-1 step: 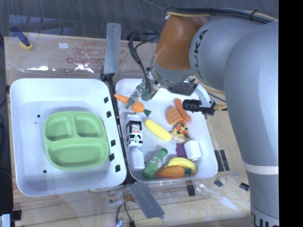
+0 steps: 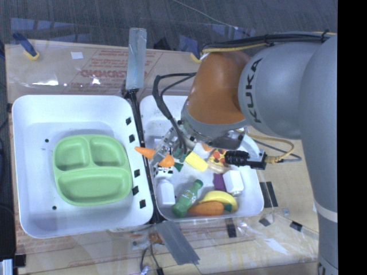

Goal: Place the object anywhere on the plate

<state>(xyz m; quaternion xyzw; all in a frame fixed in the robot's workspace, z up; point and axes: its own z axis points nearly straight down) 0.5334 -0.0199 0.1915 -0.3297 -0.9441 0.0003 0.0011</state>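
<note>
The tabletop [image 2: 74,67] is lying tan and cardboard-like under a clear plastic sheet that is catching pale glare. Red printed lettering [image 2: 106,69] is showing on it near its far edge. Beyond that far edge, dark grey carpeted floor [image 2: 74,4] is stretching away. Strips of grey tape [image 2: 136,59] are sticking to the tabletop, one at the far edge, another at the near edge.

1. The green plate [image 2: 90,171] looks like smooth matt plastic
2. Both white bins [image 2: 34,211] look like smooth plastic with a faint sheen
3. The arm [image 2: 287,90] has a glossy grey shell and a satin orange band [image 2: 215,90]
4. The banana [image 2: 221,198] and green bottle [image 2: 188,198] look like shiny toy plastic
5. The bench [image 2: 86,67] carries a clear, reflective plastic sheet
</note>
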